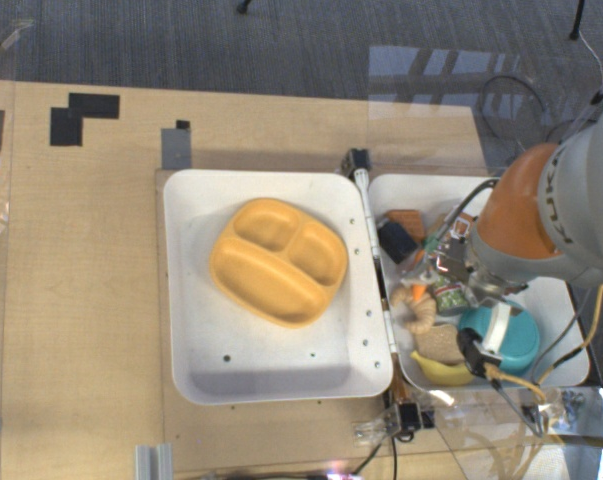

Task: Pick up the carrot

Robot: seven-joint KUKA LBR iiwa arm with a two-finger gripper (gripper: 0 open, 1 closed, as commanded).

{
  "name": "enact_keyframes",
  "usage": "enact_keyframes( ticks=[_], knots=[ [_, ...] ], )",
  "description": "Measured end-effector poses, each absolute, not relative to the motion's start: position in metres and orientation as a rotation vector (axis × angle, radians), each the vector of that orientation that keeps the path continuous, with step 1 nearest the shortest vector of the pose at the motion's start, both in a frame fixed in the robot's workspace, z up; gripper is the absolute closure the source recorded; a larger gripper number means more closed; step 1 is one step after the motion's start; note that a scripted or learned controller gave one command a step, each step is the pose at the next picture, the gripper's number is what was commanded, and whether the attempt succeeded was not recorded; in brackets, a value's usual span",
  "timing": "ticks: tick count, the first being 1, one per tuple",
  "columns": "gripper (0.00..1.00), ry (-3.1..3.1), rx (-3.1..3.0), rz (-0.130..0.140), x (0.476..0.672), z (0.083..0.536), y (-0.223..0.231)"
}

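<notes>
A small orange piece, the carrot [418, 293], lies in the right bin [571, 298] near its left wall, partly tucked among other food items. My gripper [436, 268] hangs low over that bin, just right of and slightly above the carrot, with the wrist and cables covering much of it. Nothing can be made out between the gripper's tips. The arm's orange band [516, 213] sits above the bin's middle.
The left bin [196, 368] holds a yellow divided plate [279, 260]. In the right bin, crowded together, lie a brown block [405, 220], a black item [395, 239], a beige lump [419, 313], a banana [443, 371] and a teal bowl [506, 340].
</notes>
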State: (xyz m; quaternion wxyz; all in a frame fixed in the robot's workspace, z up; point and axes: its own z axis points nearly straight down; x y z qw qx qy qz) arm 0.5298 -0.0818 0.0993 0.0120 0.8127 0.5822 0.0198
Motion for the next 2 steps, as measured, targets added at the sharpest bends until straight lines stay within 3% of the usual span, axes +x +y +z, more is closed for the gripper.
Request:
enact_keyframes(
  ticks=[1, 2],
  knots=[
    [1.00, 1.822, 2.528, 0.051, 0.529, 0.106, -0.082],
    [1.00, 1.889, 2.507, 0.019, 0.525, 0.212, 0.001]
  ],
)
